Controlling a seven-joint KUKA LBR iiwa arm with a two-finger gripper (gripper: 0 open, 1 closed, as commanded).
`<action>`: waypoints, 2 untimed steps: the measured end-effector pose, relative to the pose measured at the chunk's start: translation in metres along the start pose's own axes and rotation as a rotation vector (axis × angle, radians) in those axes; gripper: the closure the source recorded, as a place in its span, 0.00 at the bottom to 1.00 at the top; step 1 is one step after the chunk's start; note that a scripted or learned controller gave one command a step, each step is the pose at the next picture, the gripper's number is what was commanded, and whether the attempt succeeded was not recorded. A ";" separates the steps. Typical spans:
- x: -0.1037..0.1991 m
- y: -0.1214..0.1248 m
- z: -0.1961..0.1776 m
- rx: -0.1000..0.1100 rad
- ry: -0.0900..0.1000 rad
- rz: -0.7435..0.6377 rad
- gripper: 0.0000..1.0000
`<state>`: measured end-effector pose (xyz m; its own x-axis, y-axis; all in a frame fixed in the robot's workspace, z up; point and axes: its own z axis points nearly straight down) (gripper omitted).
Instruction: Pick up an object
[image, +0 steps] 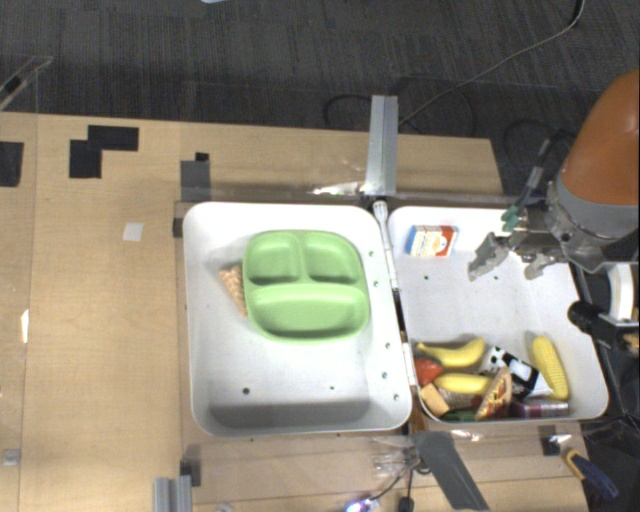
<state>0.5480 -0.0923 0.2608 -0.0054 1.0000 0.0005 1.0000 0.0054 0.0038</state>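
My gripper (510, 262) hovers over the upper middle of the right bin (590, 330), open, with nothing between its fingers (484, 260). A small white, orange and blue carton (430, 241) lies to its left near the bin's far corner. Along the bin's near edge sits a heap of toy food: two bananas (455, 353), a corn cob (549, 366), a red tomato (428, 371), a pizza slice (494, 396) and a dark bottle (540, 407). The gripper stands well above and apart from the heap.
The left bin (215, 380) holds a green divided plate (304, 283) with a tan item (233, 288) poking out under its left side. A metal post (383, 145) rises behind the divider between the bins. The arm's orange band (605, 140) fills the upper right.
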 end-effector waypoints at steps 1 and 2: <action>-0.046 -0.052 0.143 0.002 0.000 0.119 0.00; -0.047 -0.022 0.143 -0.003 -0.001 -0.205 0.00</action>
<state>0.5264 -0.1393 0.1180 -0.2085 0.9780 -0.0021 0.9780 0.2086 0.0068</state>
